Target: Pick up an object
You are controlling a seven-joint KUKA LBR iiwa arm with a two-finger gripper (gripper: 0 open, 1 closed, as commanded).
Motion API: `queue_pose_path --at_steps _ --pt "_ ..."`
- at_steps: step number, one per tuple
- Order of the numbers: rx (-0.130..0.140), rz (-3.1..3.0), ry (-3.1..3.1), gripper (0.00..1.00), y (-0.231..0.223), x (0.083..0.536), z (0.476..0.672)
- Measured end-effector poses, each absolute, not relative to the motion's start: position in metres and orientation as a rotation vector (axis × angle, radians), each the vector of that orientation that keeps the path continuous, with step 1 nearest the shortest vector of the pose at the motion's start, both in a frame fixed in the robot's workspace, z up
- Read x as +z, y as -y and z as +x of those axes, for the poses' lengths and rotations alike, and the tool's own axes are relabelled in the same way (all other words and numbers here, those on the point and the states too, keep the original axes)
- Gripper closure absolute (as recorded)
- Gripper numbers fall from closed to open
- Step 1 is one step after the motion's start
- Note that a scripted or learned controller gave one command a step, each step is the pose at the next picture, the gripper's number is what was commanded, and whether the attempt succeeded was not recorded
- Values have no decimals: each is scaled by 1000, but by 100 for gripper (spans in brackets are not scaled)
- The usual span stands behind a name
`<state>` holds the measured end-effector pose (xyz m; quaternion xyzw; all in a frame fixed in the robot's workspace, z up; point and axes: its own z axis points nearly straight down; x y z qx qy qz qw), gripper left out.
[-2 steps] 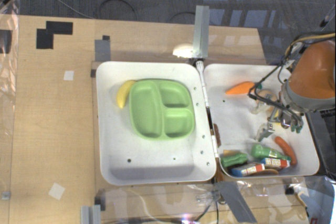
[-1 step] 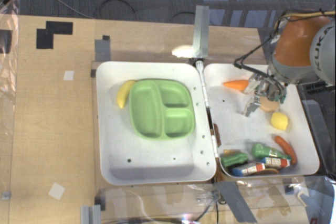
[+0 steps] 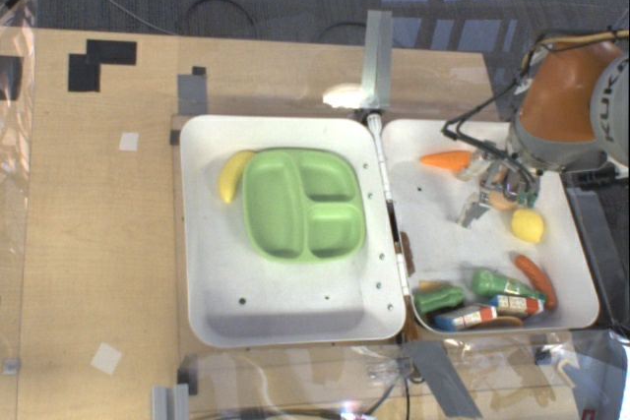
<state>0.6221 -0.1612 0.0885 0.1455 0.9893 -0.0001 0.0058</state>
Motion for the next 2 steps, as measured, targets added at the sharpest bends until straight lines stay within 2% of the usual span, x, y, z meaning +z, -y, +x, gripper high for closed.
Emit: queue_pose_path --at_steps 1,2 --pt "-3 388 -3105 0 190 89 619" --pt "2 405 -3102 0 134 89 603"
